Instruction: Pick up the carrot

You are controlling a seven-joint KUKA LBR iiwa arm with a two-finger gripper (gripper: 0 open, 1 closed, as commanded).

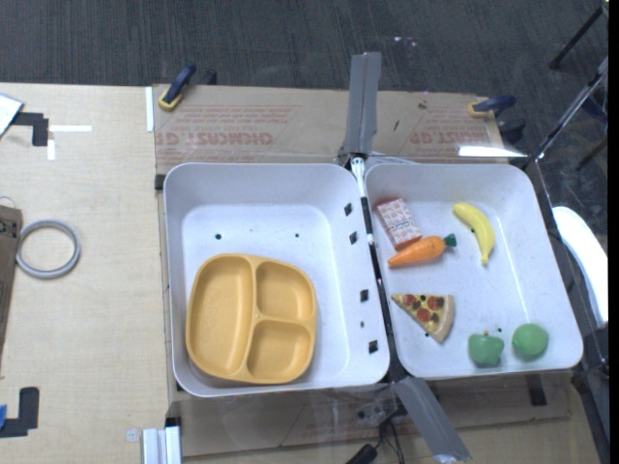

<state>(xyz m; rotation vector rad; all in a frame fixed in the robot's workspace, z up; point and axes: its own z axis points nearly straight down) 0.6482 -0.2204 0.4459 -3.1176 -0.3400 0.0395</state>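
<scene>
An orange carrot (420, 250) with a small green top lies in the right bin (546, 259), in its upper left part, tip pointing left. It rests just below a red and white snack packet (397, 222) and left of a yellow banana (477, 228).
The right bin also holds a pizza slice (427, 312), a green pepper (486, 348) and a green round fruit (529, 341). A yellow divided plate (253, 317) sits in the left bin (184, 249). A tape roll (44, 248) lies on the bench at the left.
</scene>
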